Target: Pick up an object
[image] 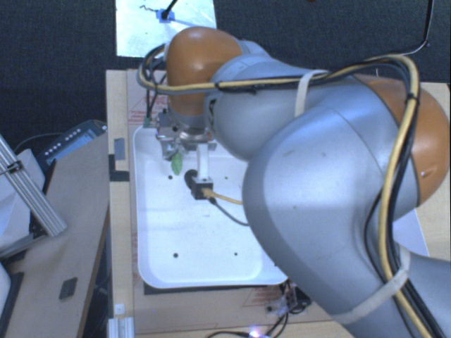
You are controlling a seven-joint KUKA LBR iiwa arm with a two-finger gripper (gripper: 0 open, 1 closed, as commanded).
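My gripper [175, 153] hangs over the far left part of the left white bin [162, 259], under the arm's orange wrist band. A small green object [176, 163] sticks out downward from between the fingertips. The fingers are shut on it. I cannot tell whether its lower end touches the bin floor. The arm's large grey body covers the right side of this bin and most of the other bin.
The left bin's floor in front of the gripper shows a few small dark specks. A grey device [70, 141] and a metal rail [28, 196] lie on the bench to the left, outside the bin. A pale sheet [165, 16] lies beyond the bins.
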